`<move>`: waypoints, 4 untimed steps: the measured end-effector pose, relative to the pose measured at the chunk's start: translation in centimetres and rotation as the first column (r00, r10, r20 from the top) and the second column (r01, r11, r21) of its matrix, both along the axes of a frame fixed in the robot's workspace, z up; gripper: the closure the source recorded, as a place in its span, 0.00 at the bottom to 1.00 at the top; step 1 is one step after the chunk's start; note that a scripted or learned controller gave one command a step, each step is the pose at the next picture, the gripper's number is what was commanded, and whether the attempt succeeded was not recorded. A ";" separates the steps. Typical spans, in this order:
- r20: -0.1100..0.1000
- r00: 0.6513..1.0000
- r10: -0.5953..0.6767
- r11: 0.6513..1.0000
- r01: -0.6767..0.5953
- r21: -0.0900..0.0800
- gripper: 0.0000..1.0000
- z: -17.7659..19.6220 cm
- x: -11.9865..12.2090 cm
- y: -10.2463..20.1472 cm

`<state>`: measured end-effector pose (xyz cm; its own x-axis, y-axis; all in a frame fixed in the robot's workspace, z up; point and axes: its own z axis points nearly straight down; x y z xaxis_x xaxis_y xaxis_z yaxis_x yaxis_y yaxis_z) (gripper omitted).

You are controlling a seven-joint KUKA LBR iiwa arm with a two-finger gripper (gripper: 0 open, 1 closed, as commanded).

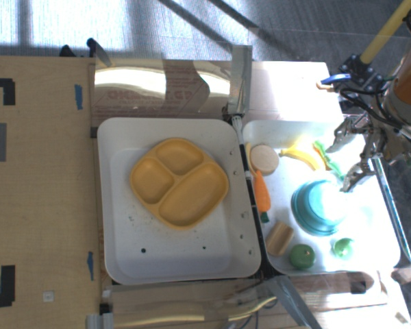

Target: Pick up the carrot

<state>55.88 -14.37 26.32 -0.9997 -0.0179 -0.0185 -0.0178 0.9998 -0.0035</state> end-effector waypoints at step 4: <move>-0.019 0.972 -0.234 0.972 0.234 0.005 0.00 -14.3 -0.9 4.9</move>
